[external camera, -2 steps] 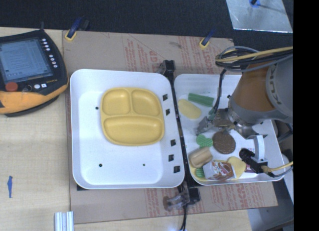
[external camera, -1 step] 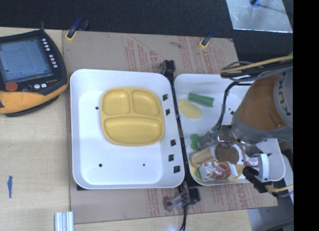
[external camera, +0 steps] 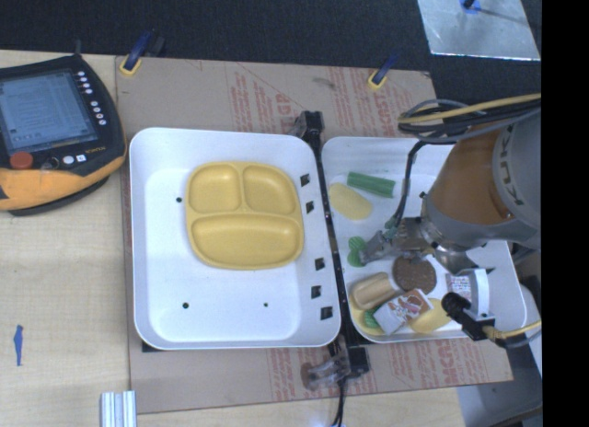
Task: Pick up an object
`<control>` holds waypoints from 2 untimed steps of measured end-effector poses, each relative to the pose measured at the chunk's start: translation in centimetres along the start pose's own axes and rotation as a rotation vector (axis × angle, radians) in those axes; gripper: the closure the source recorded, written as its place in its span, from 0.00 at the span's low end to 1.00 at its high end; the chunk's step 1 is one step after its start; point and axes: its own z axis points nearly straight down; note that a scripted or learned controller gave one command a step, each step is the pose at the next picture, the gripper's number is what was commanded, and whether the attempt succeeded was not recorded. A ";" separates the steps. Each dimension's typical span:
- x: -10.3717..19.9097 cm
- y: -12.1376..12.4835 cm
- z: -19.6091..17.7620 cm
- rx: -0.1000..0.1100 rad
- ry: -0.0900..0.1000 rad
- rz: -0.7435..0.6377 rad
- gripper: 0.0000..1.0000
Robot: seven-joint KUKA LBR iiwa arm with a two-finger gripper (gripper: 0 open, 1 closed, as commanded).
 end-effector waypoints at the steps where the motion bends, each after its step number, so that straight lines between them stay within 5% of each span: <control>1: -9.1 -2.6 -4.5 0.002 -0.001 0.008 0.00; 2: -2.5 0.4 0.5 0.008 0.005 -0.005 0.00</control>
